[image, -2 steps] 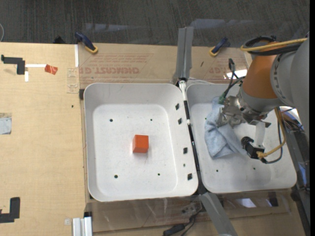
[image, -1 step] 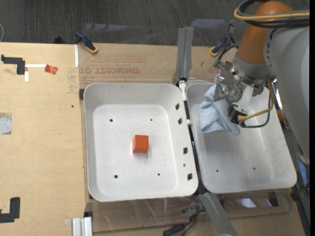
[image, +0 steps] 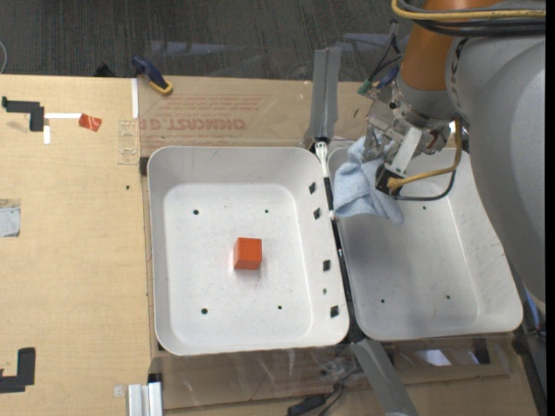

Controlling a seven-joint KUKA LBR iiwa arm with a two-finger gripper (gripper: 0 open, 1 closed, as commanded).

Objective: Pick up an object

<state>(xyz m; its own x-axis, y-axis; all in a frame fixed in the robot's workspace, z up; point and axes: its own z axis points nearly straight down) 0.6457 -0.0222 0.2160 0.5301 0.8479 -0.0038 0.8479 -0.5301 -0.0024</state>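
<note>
A pale blue cloth [image: 354,189] lies bunched at the far left corner of the right bin [image: 434,276], against the divider between the bins. Its top edge rises to meet my gripper [image: 371,149], which sits directly over the cloth's upper part and touches it. Whether the cloth is gripped is hidden by the wrist hardware. A small orange-red cube [image: 248,254] rests near the middle of the left bin [image: 182,232], well away from the gripper.
The grey arm [image: 503,102] covers the right side of the view above the right bin. A cardboard sheet [image: 225,115] lies behind the bins. A wooden board [image: 69,232] with small fixtures lies to the left.
</note>
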